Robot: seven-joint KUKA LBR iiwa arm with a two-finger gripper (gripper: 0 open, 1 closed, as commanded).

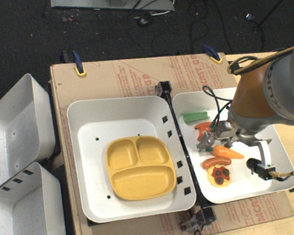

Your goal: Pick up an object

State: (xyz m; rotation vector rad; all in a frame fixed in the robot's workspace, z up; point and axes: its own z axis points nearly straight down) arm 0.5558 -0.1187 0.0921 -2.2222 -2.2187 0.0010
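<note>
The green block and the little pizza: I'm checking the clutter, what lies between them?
In the camera view, between the green block and the pizza lie the gripper, a carrot and a red sausage.

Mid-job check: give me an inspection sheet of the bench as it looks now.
Surface: brown board bearing two white bins, left bin and right bin.
Job's things: right bin holds a green block, carrot, red sausage, small pizza and a red piece.
Clutter: yellow divided tray in the left bin.
Tool: tool low over the right bin, beside the carrot; grip unclear.
Cables: black cables along the arm.
Surroundings: spare white bins at left, dark floor.
</note>
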